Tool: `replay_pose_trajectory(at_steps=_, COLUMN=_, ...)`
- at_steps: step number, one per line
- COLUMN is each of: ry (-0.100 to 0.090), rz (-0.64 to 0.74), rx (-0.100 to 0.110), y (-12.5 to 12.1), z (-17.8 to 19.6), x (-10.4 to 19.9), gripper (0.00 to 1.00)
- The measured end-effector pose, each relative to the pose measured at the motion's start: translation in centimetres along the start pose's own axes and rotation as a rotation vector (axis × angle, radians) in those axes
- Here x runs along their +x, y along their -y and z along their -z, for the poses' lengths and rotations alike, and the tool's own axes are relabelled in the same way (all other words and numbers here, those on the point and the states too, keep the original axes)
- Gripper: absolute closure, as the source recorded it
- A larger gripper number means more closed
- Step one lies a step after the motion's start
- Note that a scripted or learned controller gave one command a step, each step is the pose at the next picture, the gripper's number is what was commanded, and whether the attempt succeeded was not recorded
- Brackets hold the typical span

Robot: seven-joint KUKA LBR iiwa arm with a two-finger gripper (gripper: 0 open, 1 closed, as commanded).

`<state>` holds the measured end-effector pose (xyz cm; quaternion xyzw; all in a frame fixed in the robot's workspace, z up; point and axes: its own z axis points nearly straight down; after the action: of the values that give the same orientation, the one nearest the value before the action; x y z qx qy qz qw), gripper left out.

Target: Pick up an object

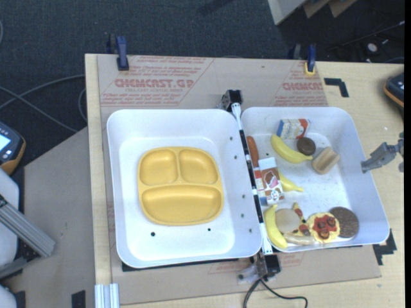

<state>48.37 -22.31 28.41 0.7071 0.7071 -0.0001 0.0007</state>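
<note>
So the pincer (383,155) is just poking in at the right edge of the shot, hovering over the tabletop (192,82) right outside the right bin (366,191), about level with the middle of that bin's right wall. It's a small grey shape and I honestly can't tell what state it's in from this angle; nothing is visibly in it. All the pickable stuff sits in the right bin, off to the pincer's left. Closest to it is a tan bread roll (325,160), with a dark brown round piece (306,146) touching a banana (286,150) just past that, and a small carton (293,128) up near the bin's far wall. Along the left wall of that bin there's a red hot dog (252,150) and a little printed packet (268,181). Down at the near end there's a cluster: another banana (274,228), a pizza slice with red toppings (323,226), and a brown cookie-looking disc (346,221), all packed close together. That bunch is below and left of the pincer, well apart from it. The left bin (128,172) holds a yellow divided plate (180,186) with three compartments, sitting roughly in the middle, way across from the pincer.
</note>
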Motion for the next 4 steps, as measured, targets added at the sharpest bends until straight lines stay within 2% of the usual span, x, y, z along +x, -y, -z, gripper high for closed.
replay_pose_trajectory(at_steps=1, ry=-0.005, rz=0.003, rx=0.007, y=-3.0, z=-20.6, x=2.9, gripper=0.0)
replay_pose_trajectory(at_steps=2, ry=0.004, rz=0.006, rx=-0.013, y=-16.0, z=-19.7, x=1.7, gripper=0.0)
replay_pose_trajectory(at_steps=3, ry=-0.003, rz=-0.002, rx=0.006, y=-11.0, z=-20.0, x=1.7, gripper=0.0)
replay_pose_trajectory(at_steps=4, ry=0.0, rz=0.0, rx=0.0, y=-11.3, z=-18.9, x=1.7, gripper=1.0)
